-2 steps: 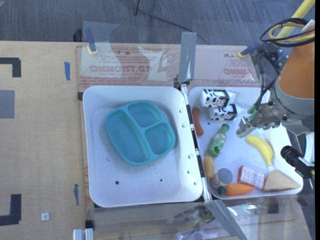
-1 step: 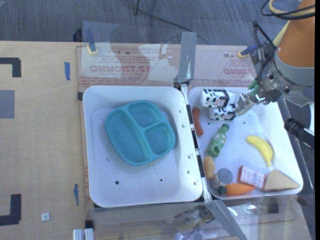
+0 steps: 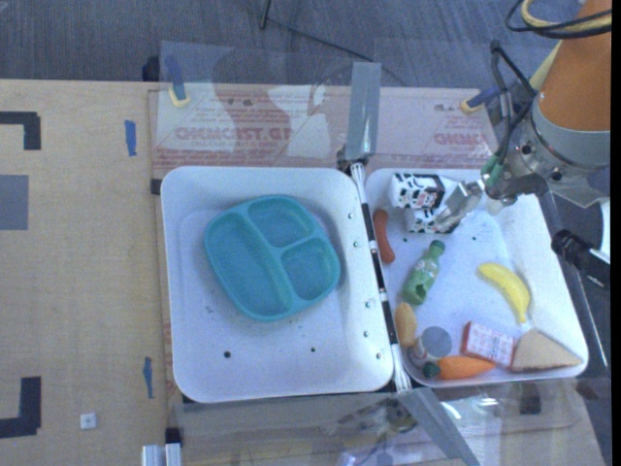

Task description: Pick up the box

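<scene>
A small red-and-white box (image 3: 488, 342) lies flat near the front of the right bin (image 3: 553, 260), between a carrot and a sandwich wedge. At the bin's back left stands a black-and-white cow-patterned carton (image 3: 414, 200). My gripper (image 3: 454, 209) hangs low just to the right of that carton, close to or touching its side. It is far from the red box. Nothing is visibly held.
The right bin also holds a red sausage (image 3: 384, 236), a green bottle (image 3: 423, 272), a banana (image 3: 509, 290), a sandwich wedge (image 3: 545, 351), a carrot (image 3: 464, 366) and a grey can (image 3: 436, 340). A teal divided plate (image 3: 274, 256) lies in the left bin (image 3: 194, 357).
</scene>
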Controlling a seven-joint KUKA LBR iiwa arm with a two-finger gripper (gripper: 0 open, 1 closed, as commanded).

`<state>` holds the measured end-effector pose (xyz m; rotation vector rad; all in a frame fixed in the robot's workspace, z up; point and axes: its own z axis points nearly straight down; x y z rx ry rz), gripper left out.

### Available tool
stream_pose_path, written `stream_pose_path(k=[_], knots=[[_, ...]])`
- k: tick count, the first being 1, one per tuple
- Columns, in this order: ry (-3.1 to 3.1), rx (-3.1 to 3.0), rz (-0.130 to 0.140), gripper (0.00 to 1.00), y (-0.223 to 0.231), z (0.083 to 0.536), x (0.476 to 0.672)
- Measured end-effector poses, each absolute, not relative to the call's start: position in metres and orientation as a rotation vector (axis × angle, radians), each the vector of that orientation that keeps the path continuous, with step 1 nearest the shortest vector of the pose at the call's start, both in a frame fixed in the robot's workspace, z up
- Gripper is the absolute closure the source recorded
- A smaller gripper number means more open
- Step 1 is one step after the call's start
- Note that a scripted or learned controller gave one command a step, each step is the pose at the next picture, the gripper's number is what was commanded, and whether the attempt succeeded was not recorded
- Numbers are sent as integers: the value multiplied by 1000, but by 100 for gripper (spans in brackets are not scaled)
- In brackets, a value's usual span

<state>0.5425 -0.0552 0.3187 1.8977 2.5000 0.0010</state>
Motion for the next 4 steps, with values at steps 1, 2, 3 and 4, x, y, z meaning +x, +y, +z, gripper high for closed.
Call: stream_pose_path(k=[1,2,3,4], knots=[[2194,2246,1,0,-12,315,549],[2217,2228,-2,0,-29,190,479],[2136,2301,0,0,-87,360,539],[2053,2379,-2,0,-81,354,541]])
